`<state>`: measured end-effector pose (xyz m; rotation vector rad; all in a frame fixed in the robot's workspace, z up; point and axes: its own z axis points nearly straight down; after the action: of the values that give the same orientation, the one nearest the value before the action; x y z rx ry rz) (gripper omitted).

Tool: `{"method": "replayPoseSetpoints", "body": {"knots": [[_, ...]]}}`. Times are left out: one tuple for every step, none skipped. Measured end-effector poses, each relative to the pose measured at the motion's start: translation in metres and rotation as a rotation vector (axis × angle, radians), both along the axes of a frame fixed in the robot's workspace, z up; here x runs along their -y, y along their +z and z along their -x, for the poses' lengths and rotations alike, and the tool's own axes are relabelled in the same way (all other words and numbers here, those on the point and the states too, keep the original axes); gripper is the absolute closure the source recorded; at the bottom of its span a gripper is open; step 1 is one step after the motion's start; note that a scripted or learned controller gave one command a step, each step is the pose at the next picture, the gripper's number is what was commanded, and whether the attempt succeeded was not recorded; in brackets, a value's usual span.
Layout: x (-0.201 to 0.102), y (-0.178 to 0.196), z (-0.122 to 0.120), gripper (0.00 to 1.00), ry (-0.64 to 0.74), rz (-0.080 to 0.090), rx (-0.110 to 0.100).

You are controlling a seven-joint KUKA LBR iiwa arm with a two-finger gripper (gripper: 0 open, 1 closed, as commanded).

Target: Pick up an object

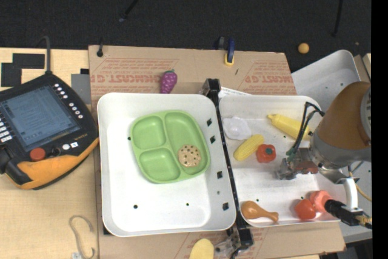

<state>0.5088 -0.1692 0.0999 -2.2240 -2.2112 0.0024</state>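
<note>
Nearest to me, at the front edge of the bench (54, 215), I see a yellow lemon-shaped toy (202, 248) lying just outside the bins, close to where they meet. Inside the right bin (242, 112), along its near wall, a brown drumstick toy (259, 211) lies at the left corner and an orange-and-pink toy (310, 205) sits toward the right corner. A little farther in, the pincer (293, 167) is down in the right bin, low over the floor, with the grey arm (342, 124) and its orange band rising behind it to the right. I cannot tell whether it is parted or closed; the dark wrist parts blur together. The red tomato toy (265, 153) lies just beside the pincer, on its left side, apart from it as far as I can see. Touching the tomato's left is a yellow corn cob (248, 147), lying at a slant. Beyond these, a clear plastic piece (235, 128) rests on the bin floor and a yellow banana (286, 124) lies near the far wall, above the pincer. In the left bin (121, 191), a green divided plate (167, 145) holds a cookie (190, 156) in its right compartment. Farther back, a purple grape toy (168, 81) lies on the cardboard (133, 73), and a teach pendant (42, 124) sits at the far left
</note>
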Motion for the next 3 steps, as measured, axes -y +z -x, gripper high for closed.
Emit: {"method": "replayPoseSetpoints", "body": {"knots": [[0.003,0.061,0.005,1.00,0.000,0.003,0.006],[-0.006,0.117,0.004,1.00,0.006,0.003,0.007],[-0.005,0.128,0.004,1.00,0.005,0.002,0.005]]}}
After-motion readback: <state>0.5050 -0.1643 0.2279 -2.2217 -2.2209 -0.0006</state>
